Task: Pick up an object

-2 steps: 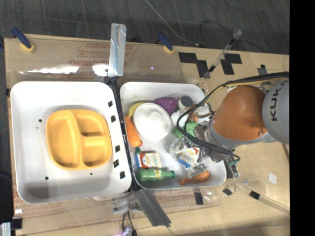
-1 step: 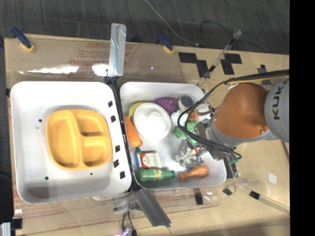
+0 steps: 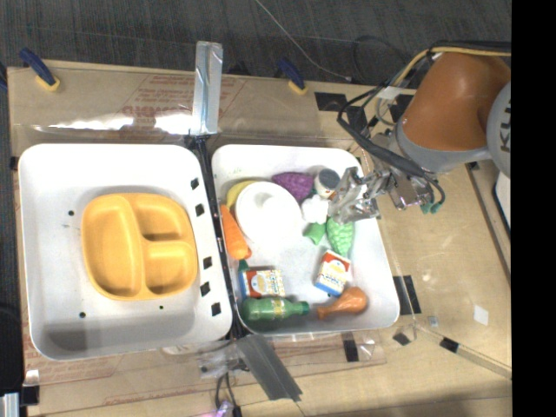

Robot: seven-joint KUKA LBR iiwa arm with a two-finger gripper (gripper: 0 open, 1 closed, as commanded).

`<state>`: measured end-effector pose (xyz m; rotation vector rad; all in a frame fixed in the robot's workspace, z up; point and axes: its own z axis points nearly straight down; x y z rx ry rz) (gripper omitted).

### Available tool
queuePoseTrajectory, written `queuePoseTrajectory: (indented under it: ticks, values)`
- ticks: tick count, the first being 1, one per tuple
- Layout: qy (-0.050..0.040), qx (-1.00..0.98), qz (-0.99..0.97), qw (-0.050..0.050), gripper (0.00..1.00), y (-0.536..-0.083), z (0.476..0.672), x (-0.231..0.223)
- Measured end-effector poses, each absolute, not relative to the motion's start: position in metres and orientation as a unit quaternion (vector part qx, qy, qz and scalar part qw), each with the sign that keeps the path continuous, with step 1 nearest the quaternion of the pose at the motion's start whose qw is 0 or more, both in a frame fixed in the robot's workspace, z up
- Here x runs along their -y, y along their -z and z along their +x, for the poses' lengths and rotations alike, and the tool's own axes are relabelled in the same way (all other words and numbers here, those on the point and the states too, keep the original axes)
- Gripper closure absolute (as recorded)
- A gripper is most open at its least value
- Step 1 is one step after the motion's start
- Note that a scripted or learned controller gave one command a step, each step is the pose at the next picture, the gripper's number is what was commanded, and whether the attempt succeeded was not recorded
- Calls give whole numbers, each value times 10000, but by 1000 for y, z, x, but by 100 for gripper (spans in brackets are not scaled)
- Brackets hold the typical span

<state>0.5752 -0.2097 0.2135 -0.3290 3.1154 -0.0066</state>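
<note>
Whether our gripper (image 3: 352, 200) grasps anything, we cannot tell. Right of the white plate (image 3: 265, 211), the green toy vegetable (image 3: 339, 235) looks light and stiff; we'd pinch its narrow middle.

The gripper (image 3: 347, 200) hangs over the right bin (image 3: 375, 259) of toys; a yellow tray (image 3: 139, 243) fills the left bin (image 3: 43, 233).
</note>
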Motion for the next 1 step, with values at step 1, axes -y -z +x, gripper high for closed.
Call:
queuePoseTrajectory:
  ticks: [1]
  values:
    - [8,-9999,-121,30,100,-264,578,138]
